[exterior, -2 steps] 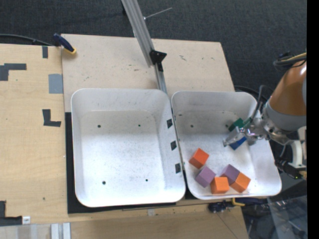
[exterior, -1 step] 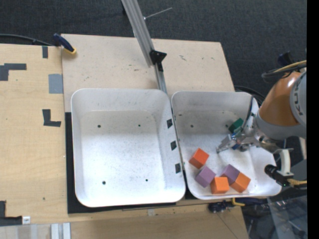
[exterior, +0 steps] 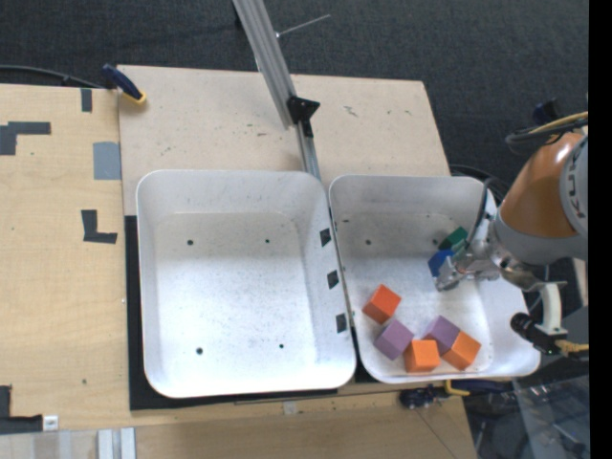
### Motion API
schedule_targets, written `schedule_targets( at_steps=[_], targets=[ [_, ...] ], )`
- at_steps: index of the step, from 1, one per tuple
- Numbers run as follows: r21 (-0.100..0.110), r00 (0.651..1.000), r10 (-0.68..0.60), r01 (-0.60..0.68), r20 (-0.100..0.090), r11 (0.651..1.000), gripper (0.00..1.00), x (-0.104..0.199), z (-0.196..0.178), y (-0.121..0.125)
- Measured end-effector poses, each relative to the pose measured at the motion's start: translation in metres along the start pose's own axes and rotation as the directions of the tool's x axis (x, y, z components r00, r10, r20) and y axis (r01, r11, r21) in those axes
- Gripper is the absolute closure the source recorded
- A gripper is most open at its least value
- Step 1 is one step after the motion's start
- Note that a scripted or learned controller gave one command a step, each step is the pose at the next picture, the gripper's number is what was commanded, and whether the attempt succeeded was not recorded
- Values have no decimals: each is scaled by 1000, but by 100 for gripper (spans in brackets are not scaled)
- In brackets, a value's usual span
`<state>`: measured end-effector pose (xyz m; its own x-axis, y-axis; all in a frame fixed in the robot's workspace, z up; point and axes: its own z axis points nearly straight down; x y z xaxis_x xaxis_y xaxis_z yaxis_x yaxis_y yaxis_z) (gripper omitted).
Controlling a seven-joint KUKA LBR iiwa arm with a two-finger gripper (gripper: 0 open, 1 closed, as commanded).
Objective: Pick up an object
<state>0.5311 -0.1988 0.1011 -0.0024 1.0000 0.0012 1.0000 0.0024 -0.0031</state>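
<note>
The right bin point(exterior: 402, 199) holds several small blocks. One orange cube point(exterior: 382, 304) lies apart near the bin's middle. Along the front wall sit a purple cube point(exterior: 393, 338), a second orange cube point(exterior: 422, 354), another purple cube point(exterior: 442, 332) and a third orange cube point(exterior: 464, 350). A blue block point(exterior: 440, 262) and a green block point(exterior: 456, 238) lie by the right wall. My gripper point(exterior: 457, 266) is down in the right bin, right beside the blue block and just below the green one. The wrist hides what lies under it.
The left bin point(exterior: 229, 275) stands beside the right one, sharing a raised middle rim point(exterior: 330, 266). A metal pole point(exterior: 273, 55) slants in from the top to that rim. The orange-banded arm point(exterior: 540, 199) overhangs the right bin's right wall.
</note>
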Motion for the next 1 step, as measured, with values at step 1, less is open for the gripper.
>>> schedule_targets(
  at_steps=[1],
  targets=[
    [-7,1000,0,0,2,1000,100,10,-53,6]
  ],
)
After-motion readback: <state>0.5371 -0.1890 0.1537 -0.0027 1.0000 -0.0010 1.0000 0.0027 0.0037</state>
